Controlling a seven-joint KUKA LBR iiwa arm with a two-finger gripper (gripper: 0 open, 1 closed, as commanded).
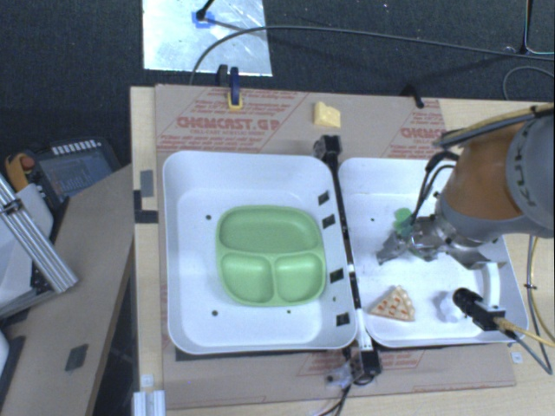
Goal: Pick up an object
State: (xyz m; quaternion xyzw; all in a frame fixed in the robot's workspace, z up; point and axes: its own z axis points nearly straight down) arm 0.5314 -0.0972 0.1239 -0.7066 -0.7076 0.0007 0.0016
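Note:
In the right bin (368,189), my gripper (401,244) reaches in from the right, low over the bin floor near its middle. A small green object (403,220) sits right at the gripper's upper edge, touching or very close to it; whether it is gripped is not visible. An orange triangular piece like a pizza slice (393,304) lies near the front of the bin, below the gripper. A small pale, translucent object (447,308) rests to its right, beside a black part of the arm.
The left bin (186,189) holds a green divided plate (267,255). A black divider strip (340,232) runs between the bins. A yellow block (327,114) lies on the cardboard behind them. Cables hang by the arm's grey and orange body (494,185).

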